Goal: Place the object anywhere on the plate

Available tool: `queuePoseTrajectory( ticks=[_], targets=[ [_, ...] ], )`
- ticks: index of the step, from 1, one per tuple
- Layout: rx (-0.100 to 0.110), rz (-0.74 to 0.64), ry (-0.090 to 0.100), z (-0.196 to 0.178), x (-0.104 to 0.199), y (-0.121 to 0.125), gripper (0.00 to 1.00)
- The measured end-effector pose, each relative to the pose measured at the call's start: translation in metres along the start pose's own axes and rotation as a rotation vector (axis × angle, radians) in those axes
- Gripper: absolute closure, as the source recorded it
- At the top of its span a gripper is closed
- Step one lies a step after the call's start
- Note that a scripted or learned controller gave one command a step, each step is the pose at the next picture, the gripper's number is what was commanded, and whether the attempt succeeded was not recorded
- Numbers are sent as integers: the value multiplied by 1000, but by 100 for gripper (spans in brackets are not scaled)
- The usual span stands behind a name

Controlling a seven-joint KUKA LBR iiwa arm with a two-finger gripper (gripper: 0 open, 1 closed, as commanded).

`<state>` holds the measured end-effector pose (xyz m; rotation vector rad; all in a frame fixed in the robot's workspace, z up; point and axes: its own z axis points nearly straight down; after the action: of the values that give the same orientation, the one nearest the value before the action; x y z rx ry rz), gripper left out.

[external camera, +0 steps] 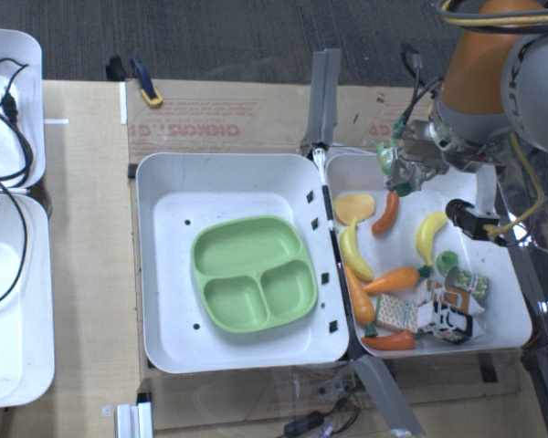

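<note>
Cardboard-covered tabletop (210, 117) carries two bins. Gripper (400, 173) hovers over the right bin (516, 272), just above a red sausage (385, 213); finger state cannot be determined. Pick stage: grasp unconfirmed. Next: secure the item, carry to the green plate (253, 272).

Cardboard-topped bench (210, 121) with two white bins (164, 190) (502, 322) side by side.

Plastic on cardboard, mostly matt.
The green plate (254, 283) looks smooth matt plastic; both white bins (155, 245) faintly glossy plastic; printed brown cardboard (219, 121) covers the tabletop.
</note>
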<state>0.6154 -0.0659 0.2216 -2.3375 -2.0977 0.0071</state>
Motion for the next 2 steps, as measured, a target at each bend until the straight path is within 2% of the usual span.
queuePoseTrajectory(
  ticks=[1, 2],
  targets=[
    [0, -8, 1, -6, 94, -64, 100],
    [2, -109, 1, 12, 105, -83, 100]
  ],
)
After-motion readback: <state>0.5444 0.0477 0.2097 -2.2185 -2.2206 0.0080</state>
